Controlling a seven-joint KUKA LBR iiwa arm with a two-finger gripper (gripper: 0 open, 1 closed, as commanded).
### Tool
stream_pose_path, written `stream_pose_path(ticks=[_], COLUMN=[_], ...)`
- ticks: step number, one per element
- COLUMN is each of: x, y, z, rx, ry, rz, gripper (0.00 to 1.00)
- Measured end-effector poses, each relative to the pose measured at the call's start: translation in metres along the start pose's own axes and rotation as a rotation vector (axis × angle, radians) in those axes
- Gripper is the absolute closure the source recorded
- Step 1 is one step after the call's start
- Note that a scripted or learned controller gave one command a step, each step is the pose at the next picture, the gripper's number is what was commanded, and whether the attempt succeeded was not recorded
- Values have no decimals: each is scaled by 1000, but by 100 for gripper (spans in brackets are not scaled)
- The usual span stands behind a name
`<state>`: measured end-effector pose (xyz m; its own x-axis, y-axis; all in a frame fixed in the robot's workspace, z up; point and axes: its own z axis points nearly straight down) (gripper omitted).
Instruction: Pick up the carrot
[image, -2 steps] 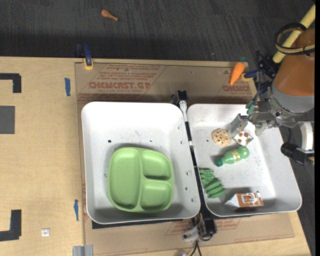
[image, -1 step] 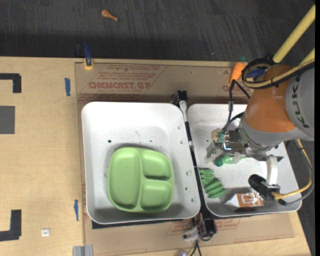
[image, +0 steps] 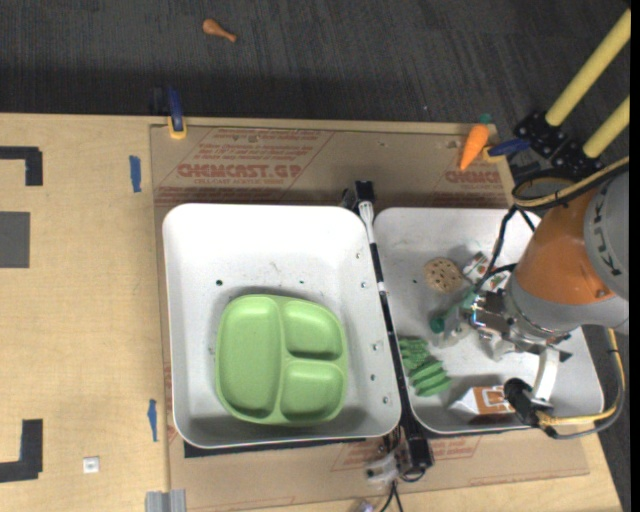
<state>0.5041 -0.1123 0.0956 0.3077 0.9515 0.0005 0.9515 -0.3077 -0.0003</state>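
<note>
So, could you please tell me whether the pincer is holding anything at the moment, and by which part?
It cannot be told: the pincer sits low in the right bin, and the carrot lies outside it on the bench.

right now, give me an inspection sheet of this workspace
surface: bench bearing two white bins, left bin and right bin
job's things: carrot lies on the bench behind the right bin, outside both bins
clutter: green tray in left bin; cookie, green beans, small box in right bin
grippers: arm over right bin; grip cannot be judged
cables: black cable by the arm
surroundings: small orange piece on the dark floor; yellow poles
</note>
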Motion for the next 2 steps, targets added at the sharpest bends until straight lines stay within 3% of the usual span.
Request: stream_pose_path(ticks=[1,2], x=[3,-72], y=[-21,13], z=[5,6], rx=[-22,-10], ry=[2,4], rz=[137,-117], gripper=[0,0])
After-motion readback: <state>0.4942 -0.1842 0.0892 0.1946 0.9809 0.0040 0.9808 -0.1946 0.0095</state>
